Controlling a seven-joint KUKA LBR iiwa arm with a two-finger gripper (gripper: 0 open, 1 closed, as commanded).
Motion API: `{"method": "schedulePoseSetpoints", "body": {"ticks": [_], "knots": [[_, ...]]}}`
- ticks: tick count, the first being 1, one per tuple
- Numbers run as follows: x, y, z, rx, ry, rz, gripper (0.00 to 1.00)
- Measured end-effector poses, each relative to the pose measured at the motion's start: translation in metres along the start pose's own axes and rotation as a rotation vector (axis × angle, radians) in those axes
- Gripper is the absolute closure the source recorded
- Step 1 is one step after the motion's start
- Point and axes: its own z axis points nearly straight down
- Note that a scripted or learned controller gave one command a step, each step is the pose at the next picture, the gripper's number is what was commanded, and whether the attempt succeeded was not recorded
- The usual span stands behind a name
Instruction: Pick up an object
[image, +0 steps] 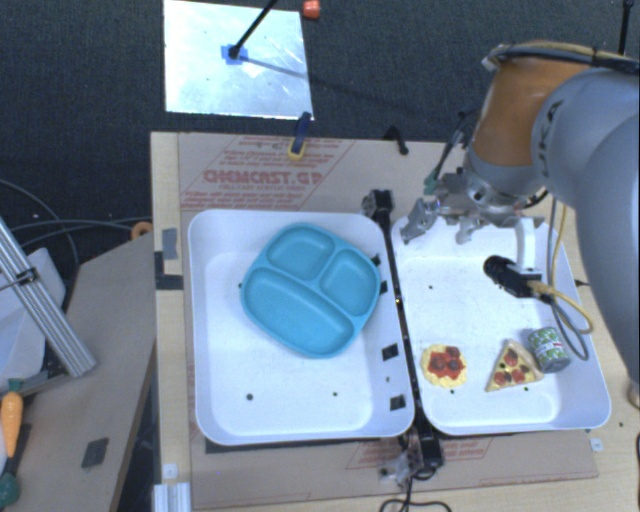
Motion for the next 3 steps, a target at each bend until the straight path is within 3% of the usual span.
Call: {"method": "schedulePoseSetpoints", "body": {"ticks": [1,2,3], "knots": [[0.014,0.020,0.011,-0.002,0.003,-0.011,0.00],[0.167,0.018,-0.022,-0.004,0.010,-0.025,0.00],[0.141,-0.027,-0.130,-0.010,0.006,-0.007,0.00]]}}
